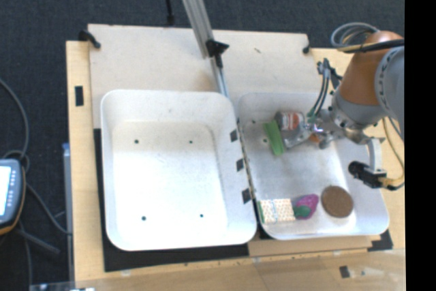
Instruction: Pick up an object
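the right bin (361, 218) leaves bare floor mid-bin. the gripper (298, 138) is low near its upper rim, beside a green block (274, 138) and a red-labelled can (291, 121); how its fingers stand cannot be told.

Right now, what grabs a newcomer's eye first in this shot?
The grey arm with its orange band reaches in from the right, its gripper low in the right bin beside a green block and a red-and-white can. Along that bin's near edge lie a patterned box, a purple-and-green toy and a brown disc.
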{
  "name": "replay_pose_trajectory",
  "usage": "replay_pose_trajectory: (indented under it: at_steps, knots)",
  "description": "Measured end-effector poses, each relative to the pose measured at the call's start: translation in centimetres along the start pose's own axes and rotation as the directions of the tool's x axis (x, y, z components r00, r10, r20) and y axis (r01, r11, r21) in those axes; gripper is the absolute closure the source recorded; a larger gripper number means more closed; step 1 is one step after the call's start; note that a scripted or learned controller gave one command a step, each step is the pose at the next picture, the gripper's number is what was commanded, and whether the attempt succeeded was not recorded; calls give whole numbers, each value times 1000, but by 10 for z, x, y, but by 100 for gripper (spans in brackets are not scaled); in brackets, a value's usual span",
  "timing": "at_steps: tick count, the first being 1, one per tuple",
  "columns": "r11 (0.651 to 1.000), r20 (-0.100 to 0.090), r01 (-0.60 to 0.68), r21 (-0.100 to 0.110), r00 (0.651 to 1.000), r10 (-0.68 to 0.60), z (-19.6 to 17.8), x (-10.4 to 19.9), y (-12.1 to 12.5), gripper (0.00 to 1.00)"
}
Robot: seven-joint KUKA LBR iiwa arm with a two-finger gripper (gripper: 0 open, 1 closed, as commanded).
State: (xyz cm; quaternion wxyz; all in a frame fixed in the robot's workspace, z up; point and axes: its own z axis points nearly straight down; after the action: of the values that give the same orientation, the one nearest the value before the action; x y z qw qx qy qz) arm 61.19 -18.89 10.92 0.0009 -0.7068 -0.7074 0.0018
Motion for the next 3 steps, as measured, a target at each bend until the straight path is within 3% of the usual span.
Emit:
replay_pose_trajectory:
  at_steps: [1, 2, 3]
  knots:
    - [1000, 1, -1, -3, 1000, 2, 8, -1, 0, 0]
    - [1000, 2, -4, -7, 1000, 4, -4, -2, 1, 100]
    - [1000, 2, -4, -12, 1000, 4, -69, -7, 2, 100]
